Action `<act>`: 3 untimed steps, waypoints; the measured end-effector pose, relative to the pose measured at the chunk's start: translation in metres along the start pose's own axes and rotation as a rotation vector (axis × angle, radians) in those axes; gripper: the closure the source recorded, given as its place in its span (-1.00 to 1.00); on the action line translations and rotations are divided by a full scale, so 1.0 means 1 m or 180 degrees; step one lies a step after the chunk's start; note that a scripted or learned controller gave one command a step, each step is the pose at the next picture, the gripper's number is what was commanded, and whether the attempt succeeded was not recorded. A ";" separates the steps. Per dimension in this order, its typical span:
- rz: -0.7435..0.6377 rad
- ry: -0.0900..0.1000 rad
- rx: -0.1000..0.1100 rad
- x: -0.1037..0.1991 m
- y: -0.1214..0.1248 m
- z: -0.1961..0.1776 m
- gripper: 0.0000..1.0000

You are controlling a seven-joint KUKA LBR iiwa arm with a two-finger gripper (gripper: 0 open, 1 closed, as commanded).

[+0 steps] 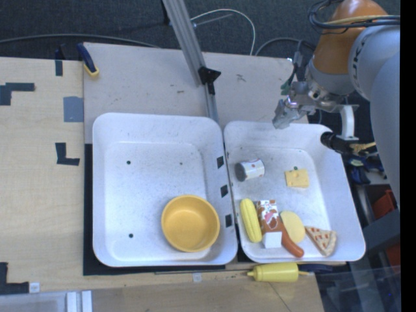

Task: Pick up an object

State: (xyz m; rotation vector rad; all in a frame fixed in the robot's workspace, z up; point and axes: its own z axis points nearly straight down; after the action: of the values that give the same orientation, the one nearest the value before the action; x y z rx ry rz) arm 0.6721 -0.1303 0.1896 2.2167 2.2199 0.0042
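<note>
The right bin (338, 168) holds a small grey-and-white cylinder (250, 169), a yellow cheese square (297, 179), a yellow corn cob (250, 220), a red-and-white patterned block (268, 214), a white cube (272, 240), a yellow oval piece (293, 226), a red sausage (292, 247) and a pizza slice (322, 240). My gripper (285, 116) hangs over the bin's far rim, above and apart from all of these, with nothing visible between its fingers.
A yellow bowl (190, 223) sits in the left bin (117, 174) near its front right. A yellow mustard bottle (279, 273) lies on the bench in front of the right bin. A slanted metal pole (188, 38) rises behind the bins.
</note>
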 end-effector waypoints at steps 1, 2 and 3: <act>-0.0004 -0.0001 0.0001 -0.006 0.007 -0.048 1.00; -0.0003 0.0003 0.0006 -0.006 0.008 -0.080 1.00; -0.0014 0.0010 0.0021 0.047 -0.007 -0.083 1.00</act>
State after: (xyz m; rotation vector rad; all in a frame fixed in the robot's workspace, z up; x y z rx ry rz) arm 0.6644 -0.0829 0.2725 2.2165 2.2295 0.0004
